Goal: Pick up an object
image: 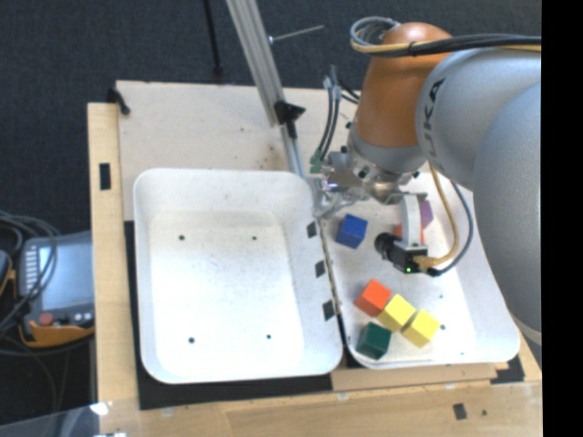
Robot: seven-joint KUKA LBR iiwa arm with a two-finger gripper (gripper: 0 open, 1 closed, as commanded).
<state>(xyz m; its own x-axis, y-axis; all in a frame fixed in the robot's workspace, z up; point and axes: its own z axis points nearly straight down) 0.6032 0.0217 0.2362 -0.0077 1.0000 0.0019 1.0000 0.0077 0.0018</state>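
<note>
Can't tell the gripper (335, 198) state tbh; blue cube (352, 231) just near-right of it, in the right bin (474, 335).

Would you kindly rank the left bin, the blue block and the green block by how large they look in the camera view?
Largest to smallest:
1. The left bin, by far.
2. and 3. The blue block and the green block look about alike, so I would not rank them.

Blue cube (352, 231) tilted; four cubes (397, 319) clustered.
</note>
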